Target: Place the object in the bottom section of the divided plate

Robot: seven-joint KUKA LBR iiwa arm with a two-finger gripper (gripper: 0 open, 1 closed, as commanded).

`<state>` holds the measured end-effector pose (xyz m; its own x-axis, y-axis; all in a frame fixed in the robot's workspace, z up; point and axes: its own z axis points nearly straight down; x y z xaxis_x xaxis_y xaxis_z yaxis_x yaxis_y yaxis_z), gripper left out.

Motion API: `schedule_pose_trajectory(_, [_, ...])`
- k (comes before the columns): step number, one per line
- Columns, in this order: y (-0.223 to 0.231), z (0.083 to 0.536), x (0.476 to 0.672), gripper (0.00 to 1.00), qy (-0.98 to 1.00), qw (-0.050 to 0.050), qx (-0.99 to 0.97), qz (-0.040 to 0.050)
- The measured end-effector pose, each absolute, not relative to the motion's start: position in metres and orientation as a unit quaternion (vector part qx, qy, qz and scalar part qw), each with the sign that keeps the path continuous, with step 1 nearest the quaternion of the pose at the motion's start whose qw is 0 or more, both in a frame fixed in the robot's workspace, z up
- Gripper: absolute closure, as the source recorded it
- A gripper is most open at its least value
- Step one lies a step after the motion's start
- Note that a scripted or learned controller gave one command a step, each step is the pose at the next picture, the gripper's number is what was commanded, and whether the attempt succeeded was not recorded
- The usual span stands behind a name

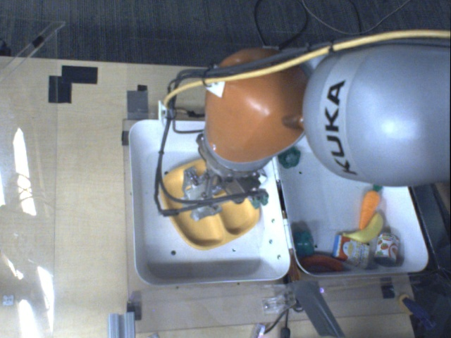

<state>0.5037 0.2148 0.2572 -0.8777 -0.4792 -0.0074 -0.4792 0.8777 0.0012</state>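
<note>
Grey KUKA-lettered arm [380, 111], orange band [250, 108], yellow and black cables.

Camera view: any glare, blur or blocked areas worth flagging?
Camera view: bright window-like glare streaks the pale wooden bench at left; the grey and orange arm covers much of the yellow divided plate; the gripper region is soft and cluttered.

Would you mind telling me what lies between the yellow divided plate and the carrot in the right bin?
In the camera view, between the divided plate and the carrot lie the bins' adjoining walls and bare white floor of the right bin.
</note>
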Motion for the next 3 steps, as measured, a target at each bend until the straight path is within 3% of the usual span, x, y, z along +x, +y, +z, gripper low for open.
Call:
schedule_pose_trajectory(1, [0.215, 0.258, 0.504, 0.00, 0.969, 0.004, -0.247, 0.0016])
schedule_pose_trajectory(2, [0.236, 0.252, 0.538, 0.00, 0.921, 0.005, -0.389, 0.0015])
schedule_pose_trajectory(3, [0.226, 0.265, 0.504, 0.00, 0.856, 0.005, -0.518, 0.0005])
